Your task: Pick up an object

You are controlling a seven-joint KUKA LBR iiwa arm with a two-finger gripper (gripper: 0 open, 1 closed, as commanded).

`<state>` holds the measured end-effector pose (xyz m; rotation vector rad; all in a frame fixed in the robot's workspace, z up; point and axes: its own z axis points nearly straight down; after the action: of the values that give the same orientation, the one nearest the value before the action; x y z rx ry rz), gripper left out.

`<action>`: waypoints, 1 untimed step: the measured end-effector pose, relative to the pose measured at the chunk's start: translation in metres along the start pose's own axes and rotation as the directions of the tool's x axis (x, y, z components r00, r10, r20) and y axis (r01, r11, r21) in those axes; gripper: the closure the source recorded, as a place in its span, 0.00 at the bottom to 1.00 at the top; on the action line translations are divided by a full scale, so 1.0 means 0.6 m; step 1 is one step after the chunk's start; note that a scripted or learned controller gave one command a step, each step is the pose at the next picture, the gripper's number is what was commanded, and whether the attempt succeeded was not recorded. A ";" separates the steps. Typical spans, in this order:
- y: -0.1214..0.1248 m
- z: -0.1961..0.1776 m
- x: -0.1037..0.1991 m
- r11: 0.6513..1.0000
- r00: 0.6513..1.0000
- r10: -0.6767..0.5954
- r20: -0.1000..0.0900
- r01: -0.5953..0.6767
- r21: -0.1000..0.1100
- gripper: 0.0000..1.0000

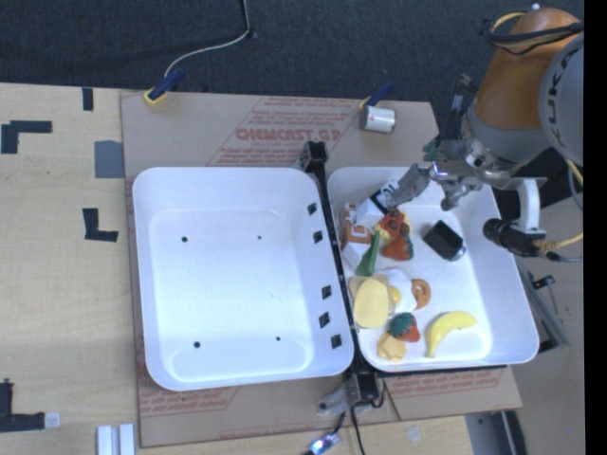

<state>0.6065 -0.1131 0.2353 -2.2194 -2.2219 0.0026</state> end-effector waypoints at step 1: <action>0.043 0.147 -0.026 1.000 1.000 -0.001 0.004 0.001 -0.030 0.00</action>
<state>0.6322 -0.1290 0.1467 -2.2354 -2.2395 -0.0268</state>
